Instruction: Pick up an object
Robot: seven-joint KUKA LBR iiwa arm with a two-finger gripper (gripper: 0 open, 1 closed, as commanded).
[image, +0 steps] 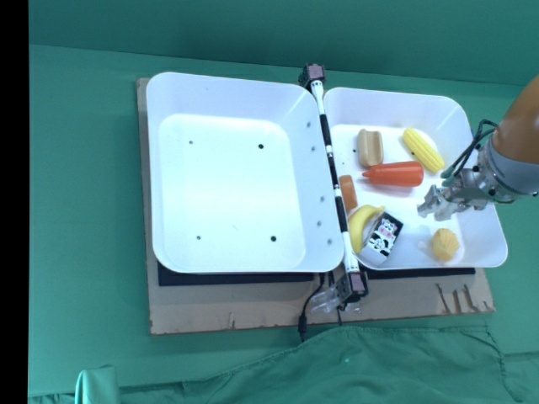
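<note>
The end effector (440, 202) hangs in the right bin (480, 154); whether it's apart or together, I cannot tell. The yellow lump (445, 243) sits just nearer, the carrot (393, 174) left. Descending between them, it'd likely grab nothing.

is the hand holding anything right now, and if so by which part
Nothing is held. The hand hovers over a bare patch of the right bin, between the orange carrot and the yellow lemon, touching neither.
</note>
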